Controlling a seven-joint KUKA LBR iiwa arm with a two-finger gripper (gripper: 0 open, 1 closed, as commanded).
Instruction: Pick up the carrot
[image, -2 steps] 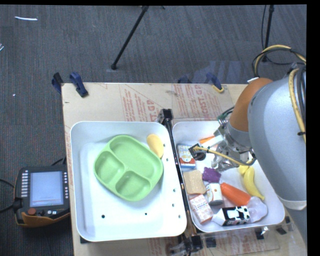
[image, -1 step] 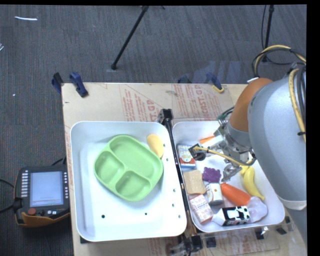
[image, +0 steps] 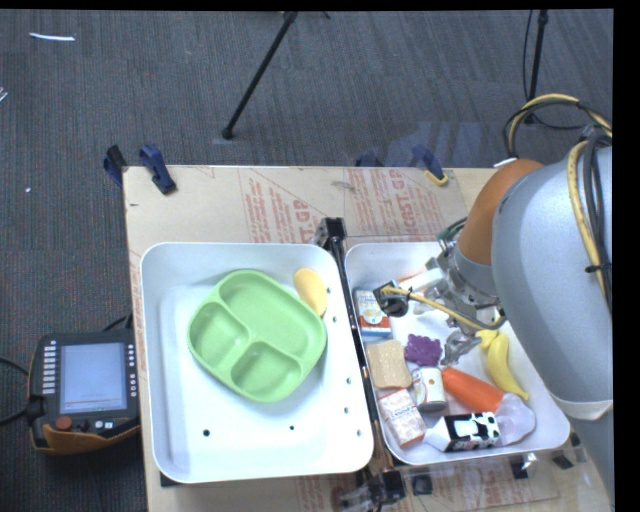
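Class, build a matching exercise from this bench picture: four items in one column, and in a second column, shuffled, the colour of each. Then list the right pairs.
Items:
1. divided plate
2. carrot
3. banana
4. grapes

Colours:
A. purple
B. green
C. yellow
D. orange

Pairs: 1-B, 2-D, 3-C, 4-A

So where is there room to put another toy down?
Left bin: bare white floor along the front edge, below the green divided plate, and a strip along its left wall. Right bin is crowded: carrot, banana, grapes, boxes packed close together.
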